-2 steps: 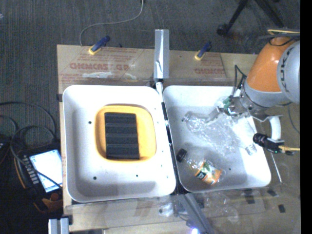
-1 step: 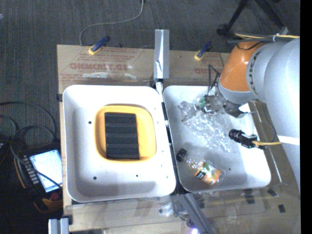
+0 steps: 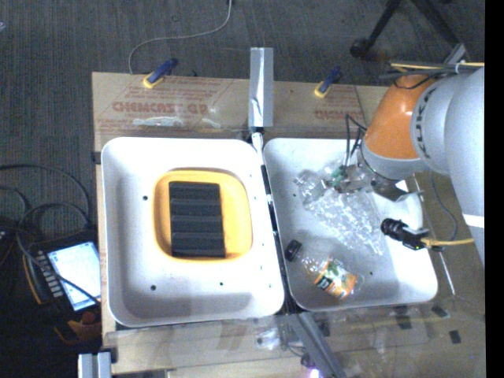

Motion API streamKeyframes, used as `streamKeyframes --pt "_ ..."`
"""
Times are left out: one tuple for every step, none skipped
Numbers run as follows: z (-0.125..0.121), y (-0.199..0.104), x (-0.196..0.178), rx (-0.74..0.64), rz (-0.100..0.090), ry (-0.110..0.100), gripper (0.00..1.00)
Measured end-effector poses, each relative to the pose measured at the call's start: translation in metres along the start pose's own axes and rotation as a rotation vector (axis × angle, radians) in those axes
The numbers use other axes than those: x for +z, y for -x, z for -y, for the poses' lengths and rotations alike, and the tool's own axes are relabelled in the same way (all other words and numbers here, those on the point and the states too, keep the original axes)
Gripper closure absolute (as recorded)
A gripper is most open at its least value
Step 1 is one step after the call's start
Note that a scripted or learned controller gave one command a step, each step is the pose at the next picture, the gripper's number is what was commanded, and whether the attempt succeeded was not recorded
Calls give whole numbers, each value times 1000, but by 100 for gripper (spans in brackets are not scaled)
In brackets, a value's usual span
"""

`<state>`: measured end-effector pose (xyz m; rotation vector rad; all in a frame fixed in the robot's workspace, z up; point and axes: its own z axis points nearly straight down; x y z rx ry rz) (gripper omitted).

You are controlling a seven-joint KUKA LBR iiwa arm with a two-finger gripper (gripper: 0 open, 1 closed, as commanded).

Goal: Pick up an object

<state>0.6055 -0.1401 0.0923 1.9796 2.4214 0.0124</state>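
1. Where the crumpled clear plastic point(image 3: 342, 211) lies spread out, the gripper point(image 3: 345, 176) stands at that plastic's far edge. From this slant I cannot tell whether it touches the sheet.
2. Whether the jaws are spread or pressed together cannot be told, since the wrist hides them. Nothing can be seen held between them.
3. The grey arm point(image 3: 465, 132) with its orange band point(image 3: 398, 124) comes in from right of the plastic, and the band sits just beyond the plastic's far right corner.
4. The right bin point(image 3: 409, 290) holds the plastic, and bare white floor shows to the plastic's right and along its near side.
5. A small bottle point(image 3: 327, 272) lies on its side just nearer the camera than the plastic. Its black cap points left and its orange label is at the right end. It is close to the sheet's near edge, but whether they touch is unclear.
6. Well to the left of the plastic, the left bin point(image 3: 126, 211) holds a yellow tray point(image 3: 240, 211) lying flat, with a black ridged insert point(image 3: 195, 219) set in it.
7. Beyond the plastic and slightly to its left, a metal post point(image 3: 261, 89) rises at the seam between the bins.
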Motion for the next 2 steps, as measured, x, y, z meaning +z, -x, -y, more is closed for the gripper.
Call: streamKeyframes --pt "-51 -16 2 -45 -3 -22 0" --pt "-19 -24 0 -101 0 -2 0"
